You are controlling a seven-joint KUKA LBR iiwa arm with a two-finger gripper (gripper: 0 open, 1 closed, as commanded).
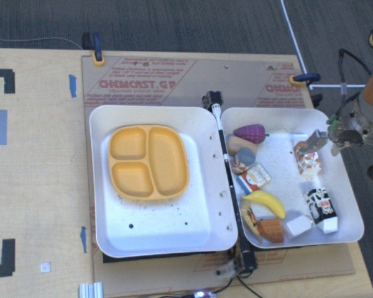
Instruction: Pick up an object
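Observation:
My gripper point(328, 140) hangs over the right side of the right bin point(351, 219), just above and right of a red-and-white snack packet point(308, 163). Its tip is close to the packet's upper end; I cannot tell whether they touch. Nothing is visibly lifted. Other items in this bin are a purple fruit point(250, 132), a tan piece point(238, 144), a blue-grey round thing point(245, 157), an orange-and-white card point(257, 177), a yellow banana point(266, 202), a brown waffle-like piece point(271, 230), a white block point(297, 225) and a black-and-white carton point(321, 205).
The left bin point(105, 228) holds a yellow divided plate point(149, 161). A black hinge strip point(227, 166) runs between the bins. Both stand on a cardboard sheet point(174, 79) clamped at its back corners. A white cable point(289, 23) slants across the top right.

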